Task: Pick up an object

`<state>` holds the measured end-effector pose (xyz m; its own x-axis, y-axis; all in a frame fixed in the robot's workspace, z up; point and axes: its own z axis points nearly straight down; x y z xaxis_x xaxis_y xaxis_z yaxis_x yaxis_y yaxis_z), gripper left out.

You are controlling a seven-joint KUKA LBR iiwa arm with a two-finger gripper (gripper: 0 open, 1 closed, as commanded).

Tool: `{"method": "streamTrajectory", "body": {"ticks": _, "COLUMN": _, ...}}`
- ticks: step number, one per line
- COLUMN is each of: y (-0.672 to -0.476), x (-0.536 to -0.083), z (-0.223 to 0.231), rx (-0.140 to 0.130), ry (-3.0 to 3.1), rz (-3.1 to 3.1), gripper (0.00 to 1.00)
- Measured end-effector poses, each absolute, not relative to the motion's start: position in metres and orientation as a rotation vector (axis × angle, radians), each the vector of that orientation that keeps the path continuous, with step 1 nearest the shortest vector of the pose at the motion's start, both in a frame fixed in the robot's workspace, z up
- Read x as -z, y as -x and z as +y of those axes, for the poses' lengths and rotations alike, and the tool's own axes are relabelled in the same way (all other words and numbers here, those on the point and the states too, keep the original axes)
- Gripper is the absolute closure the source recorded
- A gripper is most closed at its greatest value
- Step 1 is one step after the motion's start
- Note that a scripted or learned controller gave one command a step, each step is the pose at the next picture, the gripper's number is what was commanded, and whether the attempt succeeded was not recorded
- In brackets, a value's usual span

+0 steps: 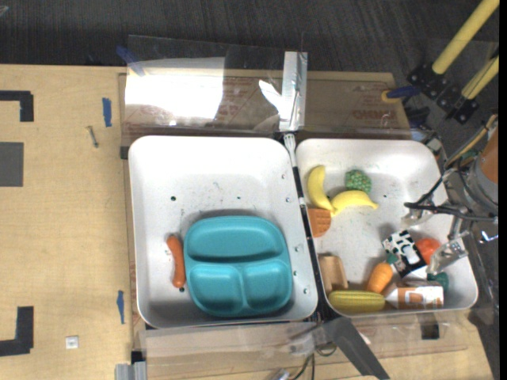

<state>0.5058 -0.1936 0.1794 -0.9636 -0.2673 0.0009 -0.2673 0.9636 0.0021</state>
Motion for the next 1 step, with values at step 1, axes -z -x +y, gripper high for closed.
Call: {"method": "streamTrajectory", "body": {"ticks": 1, "y": -0.5179, "x": -0.112, "z": -0.1893, "rx": -0.017, "ry": -0.334, "rz": -3.141, "gripper": 0.0}}
